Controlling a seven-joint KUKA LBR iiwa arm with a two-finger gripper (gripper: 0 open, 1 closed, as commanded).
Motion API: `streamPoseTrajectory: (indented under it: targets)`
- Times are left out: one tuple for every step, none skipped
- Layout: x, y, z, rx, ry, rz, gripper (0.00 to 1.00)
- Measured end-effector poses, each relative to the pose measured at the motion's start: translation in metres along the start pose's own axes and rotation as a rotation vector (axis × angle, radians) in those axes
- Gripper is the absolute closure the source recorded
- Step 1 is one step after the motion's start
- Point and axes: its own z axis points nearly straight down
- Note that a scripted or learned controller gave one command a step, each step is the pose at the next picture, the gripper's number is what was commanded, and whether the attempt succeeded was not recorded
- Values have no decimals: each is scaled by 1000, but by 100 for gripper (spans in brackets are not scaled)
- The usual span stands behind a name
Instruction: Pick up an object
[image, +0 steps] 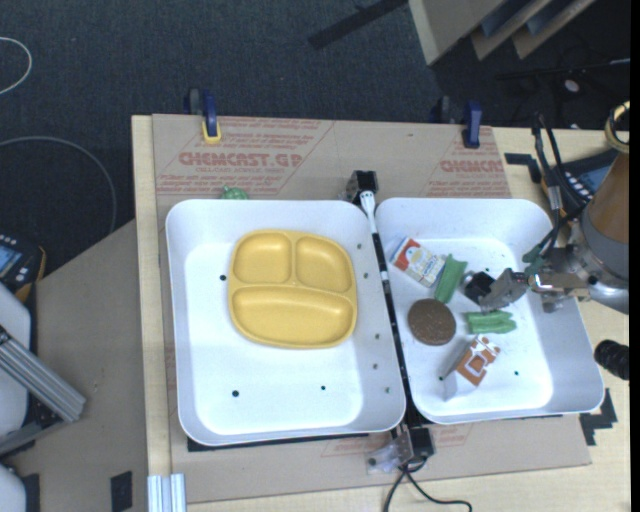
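Where the arm reaches in from the right over the right bin, its gripper sits low among the clutter, dark and blurred, so whether it grips anything I cannot tell. Just below it a green piece lies with its long axis across the bin, a second green piece runs steeply beside a red-and-white packet, and a brown disc and an orange-and-white carton lie near. A yellow divided plate sits in the left bin.

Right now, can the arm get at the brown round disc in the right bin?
Probably yes: the gripper hangs in the right bin, just beside the brown disc, which lies uncovered with nothing between them.
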Motion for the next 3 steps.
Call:
streamPoseTrajectory:
  targets:
    - [19, 34, 115, 9, 3, -3, 0]
    - [20, 78, 169, -2, 1, -1, 0]
    - [20, 80, 153, -12, -2, 1, 100]
